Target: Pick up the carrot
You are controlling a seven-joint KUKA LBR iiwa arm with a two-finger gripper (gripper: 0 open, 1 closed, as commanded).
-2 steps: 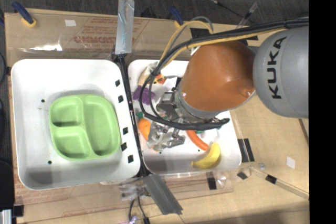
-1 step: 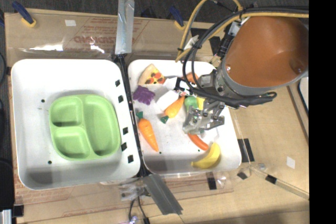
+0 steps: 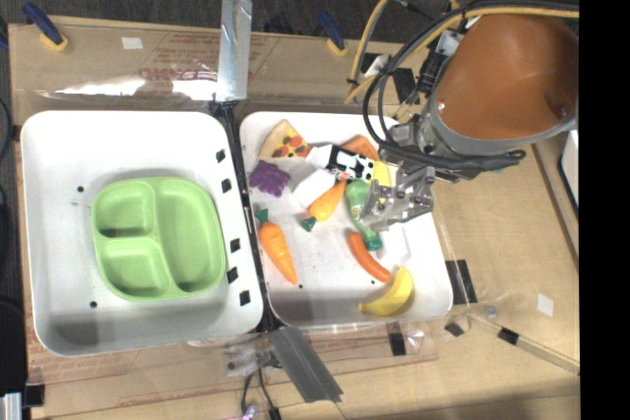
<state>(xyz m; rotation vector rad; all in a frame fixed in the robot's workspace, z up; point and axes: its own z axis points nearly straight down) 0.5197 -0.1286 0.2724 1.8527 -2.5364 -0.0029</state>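
Three orange carrot-like pieces lie in the right bin (image 3: 433, 241). One carrot (image 3: 279, 252) rests near the bin's left wall, its green top pointing up-left. A second carrot (image 3: 327, 201) lies slanted in the middle. A third carrot (image 3: 368, 257) sits just below my gripper (image 3: 386, 210), its green top toward the gripper. The gripper hangs low over the bin's right half, right beside a light green item (image 3: 356, 198). Nothing is visibly held in it.
The right bin also holds a pizza slice (image 3: 284, 143), purple grapes (image 3: 269, 178), a banana (image 3: 390, 295) at the front right and a black-and-white item (image 3: 346, 160). A green divided plate (image 3: 157, 236) sits in the left bin (image 3: 44, 211).
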